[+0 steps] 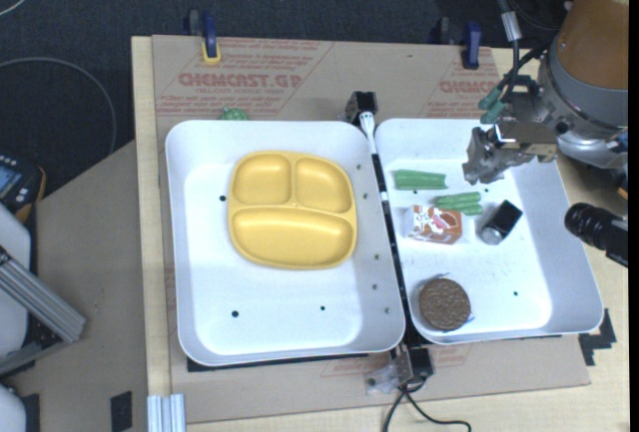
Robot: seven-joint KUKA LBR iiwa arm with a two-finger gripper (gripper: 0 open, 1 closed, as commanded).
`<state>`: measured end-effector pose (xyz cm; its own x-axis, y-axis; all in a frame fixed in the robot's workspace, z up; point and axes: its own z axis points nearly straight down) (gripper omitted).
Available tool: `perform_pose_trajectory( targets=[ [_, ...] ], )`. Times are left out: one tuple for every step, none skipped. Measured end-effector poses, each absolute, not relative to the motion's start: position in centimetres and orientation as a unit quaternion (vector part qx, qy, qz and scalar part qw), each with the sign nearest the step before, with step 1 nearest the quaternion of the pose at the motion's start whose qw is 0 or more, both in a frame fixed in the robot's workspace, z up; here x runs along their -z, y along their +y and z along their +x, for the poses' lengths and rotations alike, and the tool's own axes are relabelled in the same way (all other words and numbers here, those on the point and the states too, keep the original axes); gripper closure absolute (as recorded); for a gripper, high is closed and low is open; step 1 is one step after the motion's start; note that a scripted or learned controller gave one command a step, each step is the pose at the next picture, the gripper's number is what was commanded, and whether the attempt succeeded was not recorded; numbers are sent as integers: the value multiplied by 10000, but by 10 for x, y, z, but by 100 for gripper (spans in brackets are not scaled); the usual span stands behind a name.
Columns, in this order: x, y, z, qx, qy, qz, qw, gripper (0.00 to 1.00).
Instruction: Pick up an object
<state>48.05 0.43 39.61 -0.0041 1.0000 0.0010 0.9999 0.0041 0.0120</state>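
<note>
Arm is reaching in from the right, gripper (486, 166) hanging over the upper part of the right bin (574, 265), just above and right of the two green bean pods. Can't tell how the tool is set from this slant, it's reading as one dark lump; nothing visibly clamped in it. Candidate objects are all sitting in the right bin: upper green pod (419, 180), lower green pod (459, 202) right under the tool, red-and-white packet (436, 223) below that, small black cylinder (499, 220) to its right, brown round cookie (443, 303) near the bottom edge. Left bin (200, 250) is carrying the yellow divided plate (293, 209), well apart from the arm. I'm judging this as approach/pre-grasp, no pick made. Next move is calling for a straight descent onto the lower pod or the cylinder; items are lying close together, so alignment is mattering, risk of nudging the packet.
</note>
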Motion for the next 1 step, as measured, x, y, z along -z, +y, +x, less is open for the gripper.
perform_pose_trajectory(
  targets=[
    [-365,74,479,14,7097,7045,-26,100]
  ],
)
